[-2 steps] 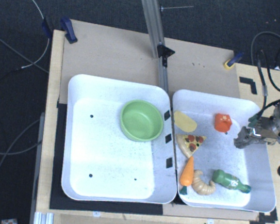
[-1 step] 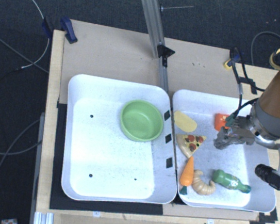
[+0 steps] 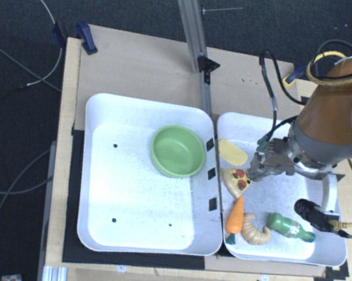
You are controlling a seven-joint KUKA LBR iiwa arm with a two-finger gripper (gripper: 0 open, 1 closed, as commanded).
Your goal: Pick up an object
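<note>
I am seeing the worktop [image 3: 141,66] carrying two white bins; the right bin [image 3: 291,249] is my landmark. The arm [image 3: 338,108] is reaching over its upper half. The left bin [image 3: 104,158] is sitting just beside it, holding a green bowl [image 3: 177,151]. The gripper [image 3: 254,174] is hanging just beside the pizza slice [image 3: 235,181] near the landmark's left wall; I cannot tell how its jaws are standing. Inside too are lying a green bottle [image 3: 289,227], a carrot [image 3: 236,215], a yellow chip [image 3: 232,152] and a tan croissant [image 3: 255,232].
</note>
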